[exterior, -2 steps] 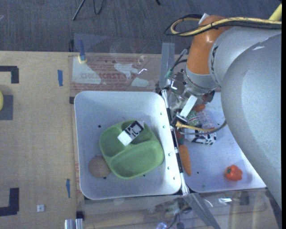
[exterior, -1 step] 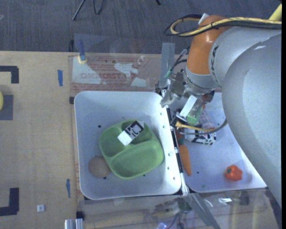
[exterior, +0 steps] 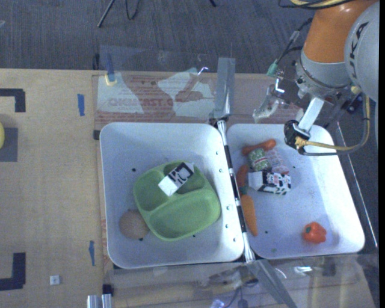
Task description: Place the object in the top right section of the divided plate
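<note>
White carton (exterior: 176,178) rests on the green divided plate (exterior: 186,219), well left of the raised gripper (exterior: 266,108); gripper's opening cannot be told.

Nothing legible — the red print (exterior: 133,102) on the back board (exterior: 180,113) is too blurred

A robotics lab test cell; a grey industrial arm (exterior: 337,42) with an orange band reaches over a plywood bench (exterior: 48,198); two shallow white bins (exterior: 114,139) sit side by side on it; blue tape strips (exterior: 80,104) and black corner marks (exterior: 15,99) dot the wood; a toy carrot (exterior: 248,213) and a green divided plate (exterior: 180,213) lie in the bins; grey carpet (exterior: 162,27) and tripod legs (exterior: 113,9) lie behind.
</note>
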Controlling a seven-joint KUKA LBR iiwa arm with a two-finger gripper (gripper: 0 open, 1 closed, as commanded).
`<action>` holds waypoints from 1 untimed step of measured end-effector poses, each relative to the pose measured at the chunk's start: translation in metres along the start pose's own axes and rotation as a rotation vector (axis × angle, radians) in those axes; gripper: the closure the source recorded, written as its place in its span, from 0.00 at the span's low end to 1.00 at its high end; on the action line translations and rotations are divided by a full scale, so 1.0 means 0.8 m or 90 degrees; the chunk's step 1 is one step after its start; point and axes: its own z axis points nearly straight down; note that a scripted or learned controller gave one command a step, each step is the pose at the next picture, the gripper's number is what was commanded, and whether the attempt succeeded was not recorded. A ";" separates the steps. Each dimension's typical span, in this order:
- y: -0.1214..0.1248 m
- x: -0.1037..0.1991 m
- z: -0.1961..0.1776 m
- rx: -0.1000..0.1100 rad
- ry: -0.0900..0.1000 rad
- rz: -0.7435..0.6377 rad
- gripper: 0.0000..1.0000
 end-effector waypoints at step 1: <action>0.031 -0.041 0.003 -0.001 0.000 -0.032 0.00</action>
